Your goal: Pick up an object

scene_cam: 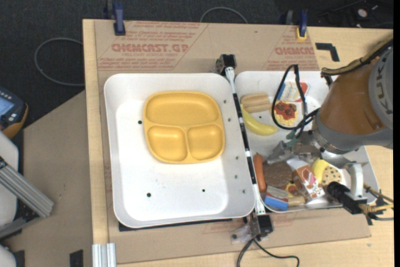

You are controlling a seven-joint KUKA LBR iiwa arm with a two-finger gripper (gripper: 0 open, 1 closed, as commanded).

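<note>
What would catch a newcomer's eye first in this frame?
Most striking is the yellow divided plate, alone in the left bin. Next comes the arm's orange band, hanging over the right bin from the right. Below it that bin is crowded with toy food: a banana near the divider, a hot dog, and a heap of small pieces along the near edge.
</note>
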